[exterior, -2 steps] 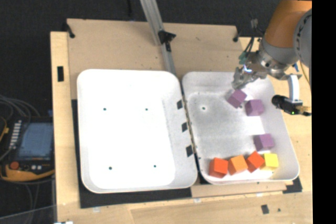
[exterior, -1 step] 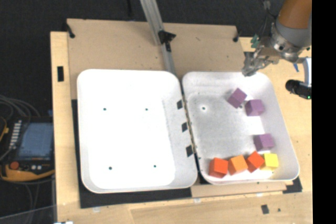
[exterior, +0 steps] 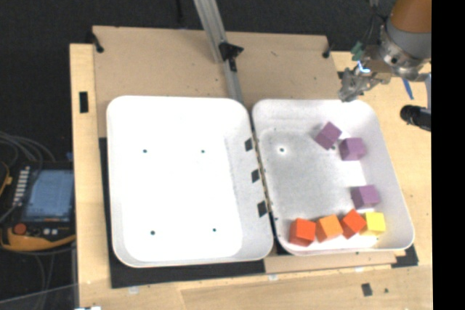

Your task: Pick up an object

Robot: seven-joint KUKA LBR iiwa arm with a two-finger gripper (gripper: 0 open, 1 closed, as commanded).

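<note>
gripper above right bin far rim | purple cubes near

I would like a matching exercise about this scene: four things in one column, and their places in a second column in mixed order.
Things:
1. yellow block
2. end effector
3. three purple blocks
4. leftmost orange block

Places:
A. above the far rim of the right bin
B. upper and right part of the right bin
C. near the bin's near-right corner, at the right end of the row
D. left end of the row along the bin's near edge

Pairs: 1-C, 2-A, 3-B, 4-D
</note>
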